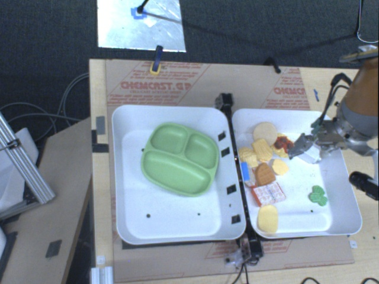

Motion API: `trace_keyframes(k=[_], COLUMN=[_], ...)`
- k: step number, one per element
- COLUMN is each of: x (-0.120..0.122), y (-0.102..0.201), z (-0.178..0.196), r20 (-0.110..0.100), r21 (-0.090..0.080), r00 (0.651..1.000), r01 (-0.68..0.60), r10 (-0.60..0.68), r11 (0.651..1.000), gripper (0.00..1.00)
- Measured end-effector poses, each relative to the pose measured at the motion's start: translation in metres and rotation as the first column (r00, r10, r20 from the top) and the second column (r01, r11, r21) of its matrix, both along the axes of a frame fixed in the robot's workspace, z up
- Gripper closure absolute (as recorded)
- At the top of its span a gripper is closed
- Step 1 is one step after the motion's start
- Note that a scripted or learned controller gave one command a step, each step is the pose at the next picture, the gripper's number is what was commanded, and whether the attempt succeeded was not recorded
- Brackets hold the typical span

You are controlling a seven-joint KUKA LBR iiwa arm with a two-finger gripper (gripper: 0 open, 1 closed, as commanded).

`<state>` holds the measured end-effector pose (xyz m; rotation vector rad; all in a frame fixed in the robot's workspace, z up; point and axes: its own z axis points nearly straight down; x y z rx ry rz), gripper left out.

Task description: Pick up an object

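Your pickable items sit clustered in the right-hand bin, all left of or below the tool. Just left of it lies a small red piece, with a round tan biscuit beyond. Pale yellow chunks bunch farther left beside a thin blue stick. Below the tool rest a brown bread-like lump, a red-and-white packet and a flat yellow oval. A green sprig lies apart, below and right of the tool.

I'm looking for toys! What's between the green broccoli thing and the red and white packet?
Nothing: in the camera view, bare white bin floor lies between the broccoli and the packet.
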<state>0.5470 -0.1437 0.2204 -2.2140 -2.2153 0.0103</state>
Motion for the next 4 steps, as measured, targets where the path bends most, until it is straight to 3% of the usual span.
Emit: trace_keyframes(k=[1, 3, 4], x=[0.003, -0.006, -0.003], y=[0.000, 0.012, 0.013], z=[0.007, -0.110, -0.133], r20=[0.013, 0.008, 0.015], r21=[-0.002, 0.000, 0.001], r00=[1.000, 1.000, 1.000], r01=[-0.003, -0.001, -0.001], r10=[0.003, 0.001, 0.001], r11=[1.000, 1.000, 1.000], gripper=[0.00, 0.00, 0.00])
